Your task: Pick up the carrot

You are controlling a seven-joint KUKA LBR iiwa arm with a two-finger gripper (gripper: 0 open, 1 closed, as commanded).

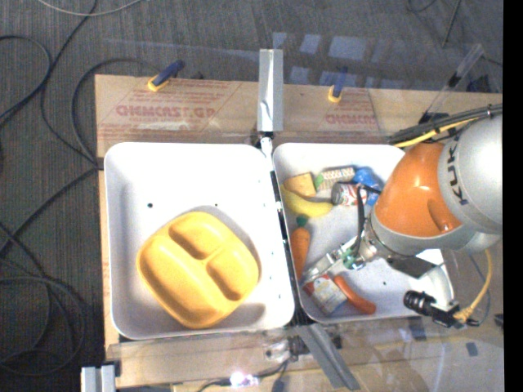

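Observation:
The carrot (300,248) is a short orange root with a green top. It lies along the left wall of the right bin (392,150), pointing toward the front. My gripper (324,273) reaches down and left from the orange wrist (417,198). Its tip sits just right of the carrot's lower end, over a small packet (328,295). Nothing shows as lifted from the bin floor.
A banana (307,206), a tan wedge (298,184), a small box (337,174), a can (348,193) and a blue item (369,176) crowd the right bin's back. A red-orange sausage shape (357,297) lies at the front. The left bin (122,219) bears a yellow divided plate (198,268).

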